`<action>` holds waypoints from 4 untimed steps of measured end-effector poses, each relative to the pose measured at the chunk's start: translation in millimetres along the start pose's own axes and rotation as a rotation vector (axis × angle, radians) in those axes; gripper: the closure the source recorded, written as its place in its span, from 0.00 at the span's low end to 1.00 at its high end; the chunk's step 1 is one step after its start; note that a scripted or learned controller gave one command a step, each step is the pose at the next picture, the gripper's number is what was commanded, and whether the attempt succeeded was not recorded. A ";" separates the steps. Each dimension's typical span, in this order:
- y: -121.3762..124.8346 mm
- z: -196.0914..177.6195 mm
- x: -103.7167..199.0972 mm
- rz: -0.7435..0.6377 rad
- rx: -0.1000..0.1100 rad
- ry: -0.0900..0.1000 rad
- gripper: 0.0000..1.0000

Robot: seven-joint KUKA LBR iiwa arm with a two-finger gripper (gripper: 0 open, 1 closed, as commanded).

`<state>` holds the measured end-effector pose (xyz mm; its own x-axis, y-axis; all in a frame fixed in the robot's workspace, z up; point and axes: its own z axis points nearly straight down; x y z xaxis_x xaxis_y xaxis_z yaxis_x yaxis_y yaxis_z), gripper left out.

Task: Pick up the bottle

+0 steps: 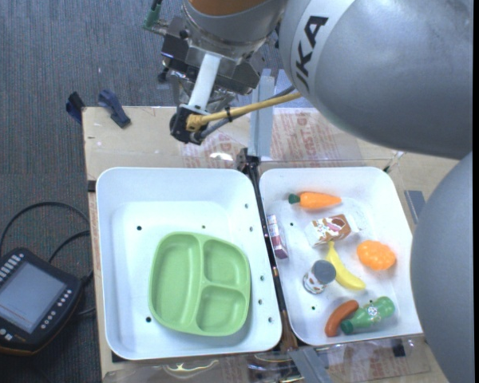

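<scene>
The bottle (369, 314) is green with a pale label and lies on its side in the front right corner of the right bin (383, 183). An orange-red sausage-shaped piece (340, 317) rests against its left end. My gripper (215, 70) hangs well above the bench's back edge, behind the left bin (120, 206) and far from the bottle. Nothing shows in its grasp.
The right bin also holds a carrot (318, 200), a snack packet (333, 228), an orange fruit (376, 255), a banana (345, 271), a small can (319, 276) and a slim pack (278, 236) by its left wall. A green divided plate (199, 282) lies in the left bin.
</scene>
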<state>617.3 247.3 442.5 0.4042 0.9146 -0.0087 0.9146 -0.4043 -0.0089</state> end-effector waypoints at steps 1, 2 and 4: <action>-1.7 -7.6 2.2 -0.008 0.004 -0.004 1.00; -3.3 -15.0 4.4 -0.015 0.008 -0.008 1.00; -6.7 -29.3 9.0 -0.031 0.017 -0.016 1.00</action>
<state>615.1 258.3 471.9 0.3749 0.9267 -0.0244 0.9264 -0.3755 -0.0266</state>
